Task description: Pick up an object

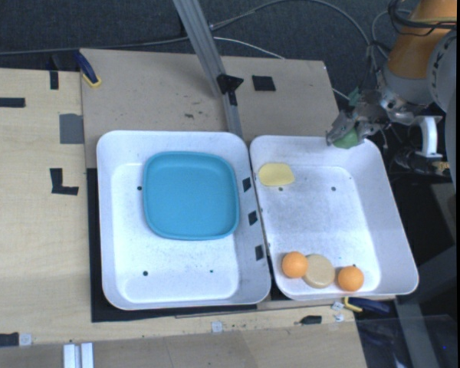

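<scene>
The gripper [351,133] hovers over the right bin's [391,205] far corner, seemingly clamping a small green object [348,137].

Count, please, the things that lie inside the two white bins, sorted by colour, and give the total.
Blue, square plastic plate in the left bin: 1
Orange, round balls in the right bin: 2
Pale yellow, flat rounded piece in the right bin: 1
Beige, round disc between the two balls: 1
Total: 5
</scene>
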Robot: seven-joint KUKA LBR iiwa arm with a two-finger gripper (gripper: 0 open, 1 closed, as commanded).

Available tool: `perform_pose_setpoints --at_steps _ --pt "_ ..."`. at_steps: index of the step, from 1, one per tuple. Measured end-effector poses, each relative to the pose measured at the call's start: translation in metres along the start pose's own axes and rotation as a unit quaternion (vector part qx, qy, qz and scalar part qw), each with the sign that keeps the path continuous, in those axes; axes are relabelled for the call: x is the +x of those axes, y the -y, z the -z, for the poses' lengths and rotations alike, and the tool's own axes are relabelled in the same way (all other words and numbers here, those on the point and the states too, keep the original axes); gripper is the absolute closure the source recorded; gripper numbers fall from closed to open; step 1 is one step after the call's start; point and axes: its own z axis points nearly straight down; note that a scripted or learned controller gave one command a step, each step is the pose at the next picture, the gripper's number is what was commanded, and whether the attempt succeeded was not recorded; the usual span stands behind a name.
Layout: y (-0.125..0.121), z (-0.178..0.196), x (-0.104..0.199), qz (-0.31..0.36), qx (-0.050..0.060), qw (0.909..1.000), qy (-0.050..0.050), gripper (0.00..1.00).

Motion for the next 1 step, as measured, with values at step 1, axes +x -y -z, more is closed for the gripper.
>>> perform_pose_setpoints --at_steps 1 --pt "0.0224 0.0137 0.0476 0.002 0.001 1.0 -0.001 1.0"
